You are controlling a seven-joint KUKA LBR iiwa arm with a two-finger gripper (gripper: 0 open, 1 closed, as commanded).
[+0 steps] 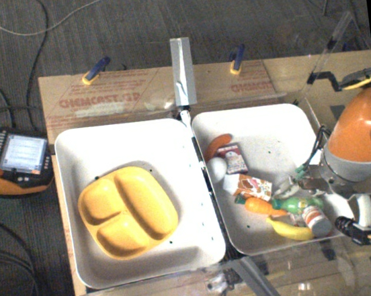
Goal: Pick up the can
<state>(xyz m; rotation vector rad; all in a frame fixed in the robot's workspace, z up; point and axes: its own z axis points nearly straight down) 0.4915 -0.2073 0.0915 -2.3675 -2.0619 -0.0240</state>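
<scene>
Camera view: crowded corner threatens the grab

The small red-and-white metal can [314,218] lies in the right white bin's [256,118] near-right corner, touching a yellow banana [290,230]. The pincer [303,182] hovers just above; its spread I cannot tell. Neighbours may get nudged or snagged instead.

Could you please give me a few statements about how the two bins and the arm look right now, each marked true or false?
1. The yellow divided plastic plate lies in the left white bin. True.
2. The yellow banana lies in the left bin beside the plate. False: it lies near the front edge of the right white bin, among the other items.
3. The grey arm with the orange band reaches over the right bin's right side. True.
4. The small dark red packet rests on the yellow plate. False: it lies in the right bin, close to the divider.
5. The orange carrot lies in the right bin. True.
</scene>
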